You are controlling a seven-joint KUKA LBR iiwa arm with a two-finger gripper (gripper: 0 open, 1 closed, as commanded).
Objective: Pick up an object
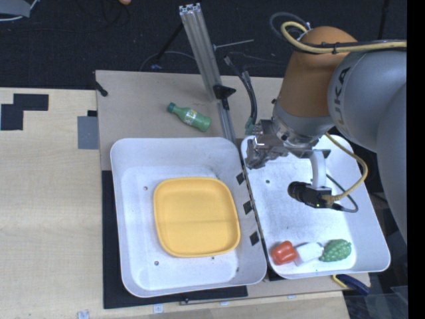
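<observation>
Pale tabletop (46,178): your left bin (126,171) holds a yellow plate (196,216). Your right bin (362,241) holds red (284,251), white (309,252) and green (335,250) items in a left-right row along its near edge. Whether the jaws (255,153) are wide or narrow, you cannot tell.

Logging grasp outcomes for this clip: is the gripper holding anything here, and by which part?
Cannot be told. The gripper hangs over the right white bin's upper left corner; nothing is visibly held.

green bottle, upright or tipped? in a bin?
Tipped, and outside the bins. The green bottle lies on its side on the bench, behind the left bin.
</observation>
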